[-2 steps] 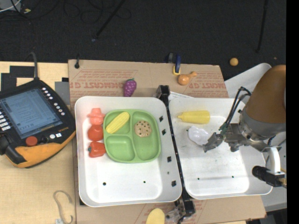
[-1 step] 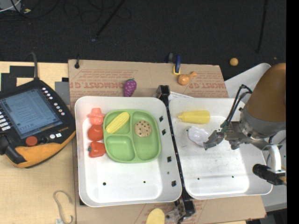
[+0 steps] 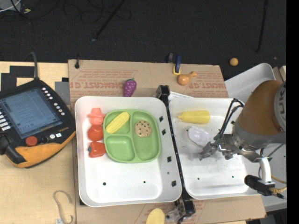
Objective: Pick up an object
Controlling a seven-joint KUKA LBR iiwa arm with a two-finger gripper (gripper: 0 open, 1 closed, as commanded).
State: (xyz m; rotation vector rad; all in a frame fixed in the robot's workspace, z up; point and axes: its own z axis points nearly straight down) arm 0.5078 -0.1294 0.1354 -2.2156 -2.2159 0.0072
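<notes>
Hangs low in the right shallow white plastic bin (image 3: 233, 190), near its middle: grey two-finger gripper (image 3: 213, 151), under the orange-banded wrist. Cannot tell whether open or closed; nothing seen held in it.

Lying just up-left of the gripper, close but seemingly apart: small clear glossy plastic lump (image 3: 198, 135), rounded and see-through against the white floor. Probably very light, hollow and thin-walled, so likely to dent or squirt sideways under a hard pinch. Slick surface too; best taken across the narrowest width, low and centred, with gentle closure.

Further back in the same bin, near the rear wall: smooth yellow elongated plastic toy (image 3: 194, 117), lying on its side, long axis running left to right. Looks stiff, light and a little slippery; apt to roll. Best gripped across the short axis at mid-length, not end to end.

In the left white bin (image 3: 117, 190): green moulded three-compartment plastic plate (image 3: 133, 148), carrying a ribbed yellow toy corn cob (image 3: 117, 122) and a round speckled tan toy biscuit (image 3: 142, 129). Beside the plate's left edge, a column of pink and red toy pieces (image 3: 95, 133), matte and knobbly.

On the brown printed cardboard (image 3: 103, 80) behind the bins: bumpy purple toy grape bunch (image 3: 130, 86) and smooth orange pear-shaped toy (image 3: 185, 78).
</notes>
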